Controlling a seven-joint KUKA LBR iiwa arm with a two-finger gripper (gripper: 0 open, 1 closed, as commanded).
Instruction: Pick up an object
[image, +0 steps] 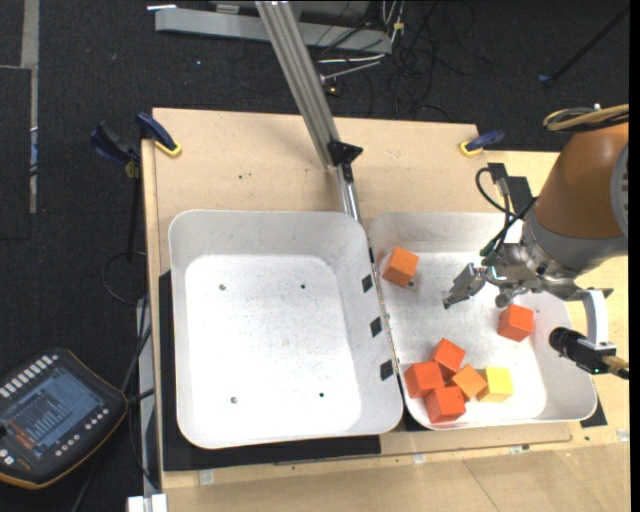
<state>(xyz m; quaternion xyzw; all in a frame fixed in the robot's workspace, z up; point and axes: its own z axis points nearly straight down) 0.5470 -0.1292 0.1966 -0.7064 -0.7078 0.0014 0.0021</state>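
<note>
Two white bins (200, 240) are borne by a wooden bench (250, 150); the gripper (470, 287) is seen released above the right bin's bare centre.

Robotics lab: clamped bench (300, 150), teach pendant (50, 415).

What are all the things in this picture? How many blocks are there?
Orange block: one, orange, alone near the right bin's top left.
Red-orange block: one, right bin, just below the gripper.
Block cluster: four, orange and red-orange, right bin's lower part, packed together.
Yellow block: one, yellow, at the cluster's right side.
That makes seven blocks.
White bins: two, white, side by side on the bench.
Handheld controller: one, grey and orange, lower left beside the bench.
Gripper: one, grey, over the right bin, holding nothing visible.
</note>
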